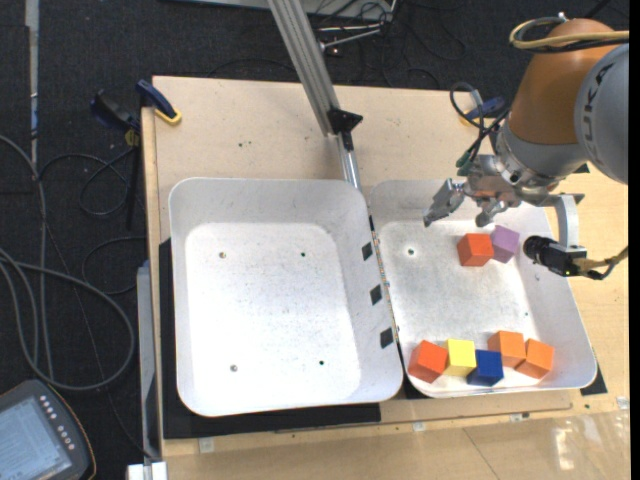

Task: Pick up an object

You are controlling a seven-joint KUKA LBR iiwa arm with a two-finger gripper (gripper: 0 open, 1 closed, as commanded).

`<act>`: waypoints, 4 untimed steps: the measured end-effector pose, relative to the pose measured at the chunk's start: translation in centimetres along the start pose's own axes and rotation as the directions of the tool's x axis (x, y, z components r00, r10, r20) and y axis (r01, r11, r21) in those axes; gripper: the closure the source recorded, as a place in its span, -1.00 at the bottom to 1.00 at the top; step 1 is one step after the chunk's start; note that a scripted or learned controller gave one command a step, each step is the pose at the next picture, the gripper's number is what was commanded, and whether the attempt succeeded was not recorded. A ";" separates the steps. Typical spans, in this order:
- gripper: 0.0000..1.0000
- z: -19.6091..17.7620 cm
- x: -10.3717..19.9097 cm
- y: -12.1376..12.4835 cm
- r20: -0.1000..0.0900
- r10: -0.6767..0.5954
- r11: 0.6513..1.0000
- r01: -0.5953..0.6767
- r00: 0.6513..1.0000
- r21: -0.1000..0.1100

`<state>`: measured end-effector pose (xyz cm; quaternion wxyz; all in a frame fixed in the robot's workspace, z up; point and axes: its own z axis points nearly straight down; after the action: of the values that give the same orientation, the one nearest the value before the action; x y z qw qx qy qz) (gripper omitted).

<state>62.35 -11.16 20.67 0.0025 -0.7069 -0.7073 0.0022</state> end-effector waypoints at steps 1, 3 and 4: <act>-1.00 4.4 -0.3 -0.3 0.000 0.002 1.000 -0.002 1.000 -0.002; 1.00 7.5 0.0 -0.6 0.001 0.002 1.000 -0.002 1.000 -0.008; 1.00 1.1 -0.1 -0.2 0.002 -0.001 1.000 0.001 1.000 -0.014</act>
<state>62.14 -11.25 19.56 -0.0033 -0.7064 -0.7078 -0.0022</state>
